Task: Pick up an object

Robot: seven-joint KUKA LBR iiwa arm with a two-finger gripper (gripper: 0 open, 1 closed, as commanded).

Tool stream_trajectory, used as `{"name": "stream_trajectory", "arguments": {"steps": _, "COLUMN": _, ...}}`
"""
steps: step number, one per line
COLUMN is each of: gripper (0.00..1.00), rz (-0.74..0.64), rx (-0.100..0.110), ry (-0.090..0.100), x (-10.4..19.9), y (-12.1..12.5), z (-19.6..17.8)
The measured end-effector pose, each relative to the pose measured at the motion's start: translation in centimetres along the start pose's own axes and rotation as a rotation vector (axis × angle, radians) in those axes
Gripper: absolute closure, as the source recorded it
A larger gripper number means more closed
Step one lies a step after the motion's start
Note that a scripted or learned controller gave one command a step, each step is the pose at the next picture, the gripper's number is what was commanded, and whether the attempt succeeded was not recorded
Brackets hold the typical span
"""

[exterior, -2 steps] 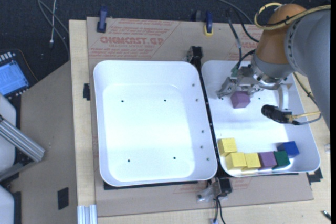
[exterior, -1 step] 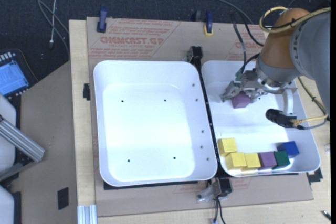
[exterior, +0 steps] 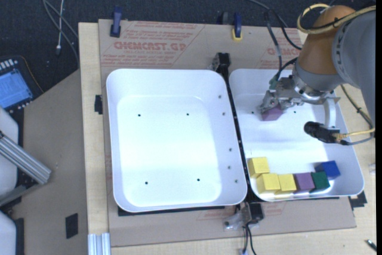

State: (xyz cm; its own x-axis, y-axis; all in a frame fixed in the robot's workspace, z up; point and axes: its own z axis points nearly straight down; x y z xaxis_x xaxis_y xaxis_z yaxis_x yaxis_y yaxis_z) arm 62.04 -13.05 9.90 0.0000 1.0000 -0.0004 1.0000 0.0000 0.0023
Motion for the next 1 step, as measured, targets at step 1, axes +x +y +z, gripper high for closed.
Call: {"name": "stream_trajectory", "arguments": {"steps": 1, "gripper": 1.0, "rz": -0.007, "rx": -0.007, "ry": 0.002, "x": 7.74, "y": 2.27, "z": -9.38}}
